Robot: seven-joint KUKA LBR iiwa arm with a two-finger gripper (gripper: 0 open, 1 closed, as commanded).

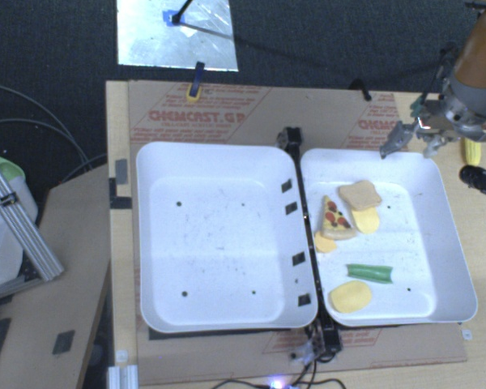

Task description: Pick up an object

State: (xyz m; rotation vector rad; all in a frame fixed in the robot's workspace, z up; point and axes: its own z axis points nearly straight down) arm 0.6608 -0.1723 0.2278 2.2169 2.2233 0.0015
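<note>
arm: grey with an orange band, upper right of frame, above the far right corner of the right bin (437,217)
gripper (407,140): near the bin's upper rim, not over any item; can't tell if the fingers are apart or together, nothing seen between them
left bin (219,233): left-centre of frame, no items to pick
items: all in the right bin, towards its left side
bread slice (360,194): tan, flat, upper part of bin, touching the yellow round piece (367,220) below it
pizza slice (335,217): just left of the bread, near the divider between bins
green pod (370,273): lower middle, lying flat, apart from the rest
yellow lump (351,297): lower left of bin, free-standing
handling: look like toy foods, likely light, stiff, smooth plastic, may slip
best hold: yellow lump or pod, across the narrow width; the bread/pizza cluster is crowded
step: approach not yet made
</note>
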